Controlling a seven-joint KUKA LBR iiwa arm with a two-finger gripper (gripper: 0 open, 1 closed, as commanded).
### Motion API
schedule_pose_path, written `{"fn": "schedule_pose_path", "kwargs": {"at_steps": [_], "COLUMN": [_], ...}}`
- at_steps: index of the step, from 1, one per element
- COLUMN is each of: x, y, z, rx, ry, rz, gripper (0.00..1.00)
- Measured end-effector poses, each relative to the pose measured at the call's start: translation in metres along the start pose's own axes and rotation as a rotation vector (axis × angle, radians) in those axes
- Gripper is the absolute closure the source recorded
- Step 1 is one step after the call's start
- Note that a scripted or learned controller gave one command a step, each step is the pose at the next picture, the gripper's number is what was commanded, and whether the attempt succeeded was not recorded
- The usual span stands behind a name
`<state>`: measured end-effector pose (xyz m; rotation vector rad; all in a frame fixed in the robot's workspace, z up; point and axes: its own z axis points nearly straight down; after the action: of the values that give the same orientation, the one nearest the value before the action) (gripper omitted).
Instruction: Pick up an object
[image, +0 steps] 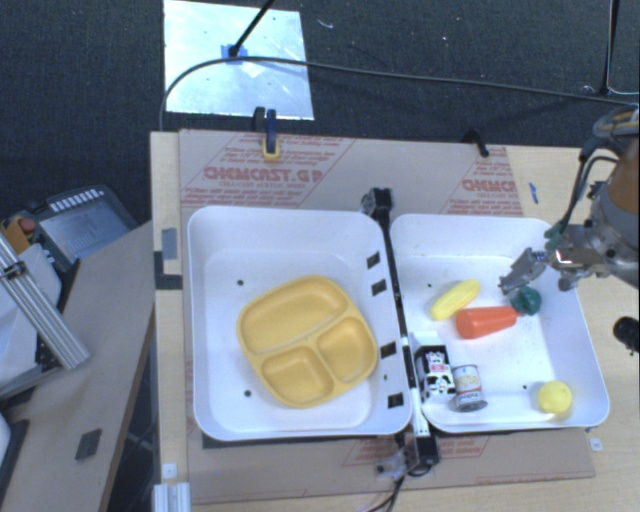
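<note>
The right bin (590, 350) holds a yellow corn cob (455, 298), an orange carrot (486, 320), a small dark green round piece (525, 299), a silver can (466, 387) lying near the front, and a yellow lemon (554, 397) in the front right corner. My gripper (542, 277) hangs over the bin's right side, just above and right of the green piece and the carrot's tip. Its fingers stand open, and nothing sits between them.
The left bin (215, 240) holds a yellow divided plate (305, 340). A small black and white item (433, 364) lies beside the can by the divider between the bins. Cables run across the dark floor behind the bench.
</note>
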<state>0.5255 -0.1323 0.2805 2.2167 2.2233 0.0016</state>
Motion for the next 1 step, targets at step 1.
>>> {"fn": "schedule_pose_path", "kwargs": {"at_steps": [1], "x": [-0.0006], "y": [-0.0093], "z": [0.0485], "rx": [0.003], "ry": [0.001], "rz": [0.002], "gripper": [0.00]}}
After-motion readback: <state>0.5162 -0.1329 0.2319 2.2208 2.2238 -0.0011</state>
